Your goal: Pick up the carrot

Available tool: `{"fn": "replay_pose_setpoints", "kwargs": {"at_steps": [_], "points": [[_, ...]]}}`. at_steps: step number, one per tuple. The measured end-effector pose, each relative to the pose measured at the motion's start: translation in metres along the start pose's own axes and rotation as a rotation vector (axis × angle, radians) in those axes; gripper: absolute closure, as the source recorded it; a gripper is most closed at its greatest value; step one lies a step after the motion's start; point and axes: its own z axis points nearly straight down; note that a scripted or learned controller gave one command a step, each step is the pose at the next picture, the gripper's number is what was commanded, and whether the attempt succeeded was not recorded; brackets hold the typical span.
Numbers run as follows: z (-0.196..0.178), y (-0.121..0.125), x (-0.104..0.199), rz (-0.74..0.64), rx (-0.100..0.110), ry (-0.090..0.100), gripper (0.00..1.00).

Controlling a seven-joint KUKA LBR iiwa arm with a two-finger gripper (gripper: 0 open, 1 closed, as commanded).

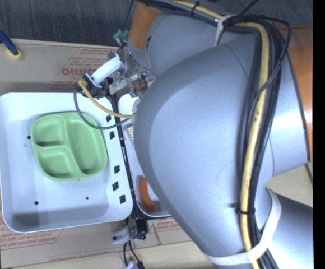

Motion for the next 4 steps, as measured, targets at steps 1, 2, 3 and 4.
{"fn": "replay_pose_setpoints", "kwargs": {"at_steps": [1,2,3,4], "points": [[0.062,0.008,-0.024,0.222,-0.001,-0.002,0.00],[0.063,-0.042,-0.116,0.188,0.002,-0.003,0.00],[0.147,-0.123,-0.119,0.086,0.000,0.000,0.00],[0.137,-0.124,-0.116,0.078,0.000,0.007,1.00]]}}
